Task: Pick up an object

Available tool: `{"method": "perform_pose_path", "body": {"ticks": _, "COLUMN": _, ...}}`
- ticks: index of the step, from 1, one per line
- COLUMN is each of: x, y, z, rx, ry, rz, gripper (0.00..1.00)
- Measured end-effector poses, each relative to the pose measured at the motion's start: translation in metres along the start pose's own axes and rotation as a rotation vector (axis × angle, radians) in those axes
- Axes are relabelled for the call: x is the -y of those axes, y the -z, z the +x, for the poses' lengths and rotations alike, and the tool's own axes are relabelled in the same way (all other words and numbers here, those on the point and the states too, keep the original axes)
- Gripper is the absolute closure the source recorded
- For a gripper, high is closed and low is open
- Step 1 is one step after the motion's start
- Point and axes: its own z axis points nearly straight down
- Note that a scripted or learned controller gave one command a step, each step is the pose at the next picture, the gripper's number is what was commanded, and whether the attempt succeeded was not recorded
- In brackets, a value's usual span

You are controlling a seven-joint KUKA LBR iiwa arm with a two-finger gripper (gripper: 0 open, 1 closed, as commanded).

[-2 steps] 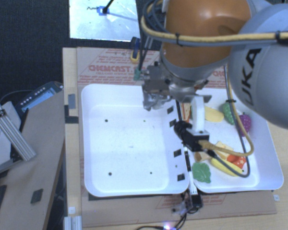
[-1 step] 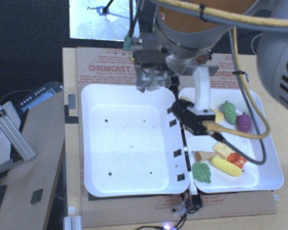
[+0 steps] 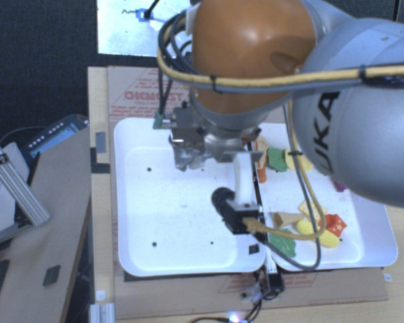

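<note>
**Tool over the left bin, objects lying in the right one**

Behind the worktop (image 3: pixel 99 207) we see a dark wall, with a pale metal plate (image 3: pixel 138 19) set in front of it at the top of the view. A sheet of cardboard with red print (image 3: pixel 136 94) lies on the worktop, and the two white bins rest on it side by side.

The arm (image 3: pixel 363 113) comes in from the right, and its orange dome covers much of the upper middle of the view. Below the dome, the tool (image 3: pixel 188 155) sits over the far part of the left bin (image 3: pixel 175 207). We cannot tell whether it is apart or together, and we see nothing held in it.

The objects are all in the right bin (image 3: pixel 384 247). A green piece (image 3: pixel 277 159) lies near its far left corner, with a yellow piece (image 3: pixel 300 163) just beside it. Nearer the front we see a long yellow object (image 3: pixel 311 230) touching a red and yellow one (image 3: pixel 334 225), with a tan piece (image 3: pixel 283 218) just left of them. A second green piece (image 3: pixel 283 245) lies at the front edge. A small purple thing (image 3: pixel 340 186) sits apart, close under the arm.

On the left, off the worktop, stands a grey device with a row of buttons (image 3: pixel 54 134).
</note>
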Motion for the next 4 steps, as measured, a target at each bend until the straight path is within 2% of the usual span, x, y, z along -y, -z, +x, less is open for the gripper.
{"method": "perform_pose_path", "body": {"ticks": 1, "x": -0.001, "y": 0.114, "z": -0.001, "rx": -0.011, "ry": 0.003, "rz": -0.023, "gripper": 1.0}}
{"method": "perform_pose_path", "body": {"ticks": 2, "x": 0.0, "y": -0.021, "z": -0.001, "rx": 0.001, "ry": -0.001, "rz": 0.001, "gripper": 1.0}}
{"method": "perform_pose_path", "body": {"ticks": 3, "x": 0.0, "y": 0.154, "z": -0.002, "rx": -0.014, "ry": 0.002, "rz": -0.029, "gripper": 1.0}}
{"method": "perform_pose_path", "body": {"ticks": 4, "x": 0.0, "y": 0.059, "z": -0.001, "rx": -0.001, "ry": -0.001, "rz": -0.003, "gripper": 1.0}}
